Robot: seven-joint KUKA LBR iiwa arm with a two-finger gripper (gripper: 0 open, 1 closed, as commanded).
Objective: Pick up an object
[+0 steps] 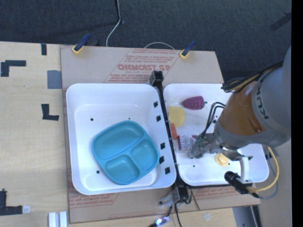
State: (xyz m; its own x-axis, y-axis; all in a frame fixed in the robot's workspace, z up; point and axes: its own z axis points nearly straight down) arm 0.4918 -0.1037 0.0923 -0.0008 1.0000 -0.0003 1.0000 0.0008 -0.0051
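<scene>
Grey metal gripper (198,149) hangs low in the right white bin (246,174), over a small red-and-white packet (184,141); whether it is open or closed cannot be told. Nearby lie a yellow round piece (176,114) and a purple berry-shaped toy (193,102), while a blue sectioned plastic plate (125,151) rests in the left white bin (80,103).

You can read "CHEMCAST GP" in red on the brown board (142,66) under the bins; smaller red lines around it are too blurred to read.
</scene>
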